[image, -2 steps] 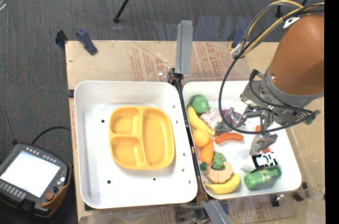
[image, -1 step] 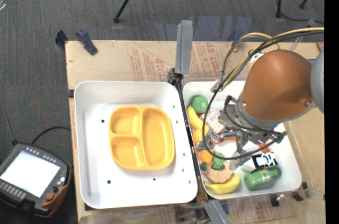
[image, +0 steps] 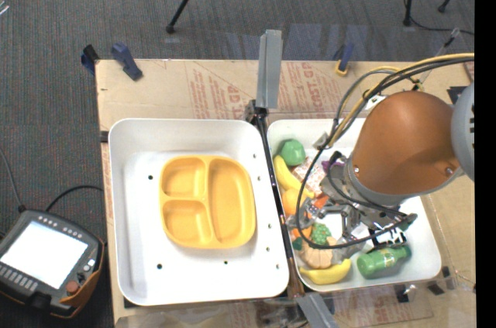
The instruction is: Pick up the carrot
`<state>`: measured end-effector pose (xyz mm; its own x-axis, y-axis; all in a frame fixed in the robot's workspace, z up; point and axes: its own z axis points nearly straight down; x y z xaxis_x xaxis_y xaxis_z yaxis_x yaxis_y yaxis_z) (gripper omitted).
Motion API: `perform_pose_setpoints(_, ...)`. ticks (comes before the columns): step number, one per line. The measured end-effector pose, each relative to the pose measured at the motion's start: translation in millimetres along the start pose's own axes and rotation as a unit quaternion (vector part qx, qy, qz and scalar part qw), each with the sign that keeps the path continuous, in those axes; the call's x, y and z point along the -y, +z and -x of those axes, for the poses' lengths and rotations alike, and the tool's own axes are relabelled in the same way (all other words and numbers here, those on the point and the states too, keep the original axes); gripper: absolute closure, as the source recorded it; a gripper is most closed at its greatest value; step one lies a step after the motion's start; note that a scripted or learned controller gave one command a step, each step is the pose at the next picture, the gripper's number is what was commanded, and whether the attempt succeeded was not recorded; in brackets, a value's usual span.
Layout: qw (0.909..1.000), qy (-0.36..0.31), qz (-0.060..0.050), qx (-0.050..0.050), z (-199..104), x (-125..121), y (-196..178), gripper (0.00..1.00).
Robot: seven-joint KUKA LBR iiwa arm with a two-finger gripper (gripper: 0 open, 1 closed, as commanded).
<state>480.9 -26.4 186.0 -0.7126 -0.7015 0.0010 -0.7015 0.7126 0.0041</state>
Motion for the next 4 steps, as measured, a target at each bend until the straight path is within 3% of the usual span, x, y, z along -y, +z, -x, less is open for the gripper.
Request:
perform_pose_setpoints(1,0.9982,-0.060,-0.006,0.006,-15.6,69.9,92.8,0.00)
perform_pose_setpoints(2,0.9908,0.135,-0.002,0.002,6.0,91.2,64.0,0.00)
perform_pose_setpoints(3,0.9789,0.204,-0.001,0.001,8.6,83.6,98.7,0.00)
perform_pose_setpoints(4,0.9796,0.201,-0.001,0.003,11.4,82.3,88.6,1.00)
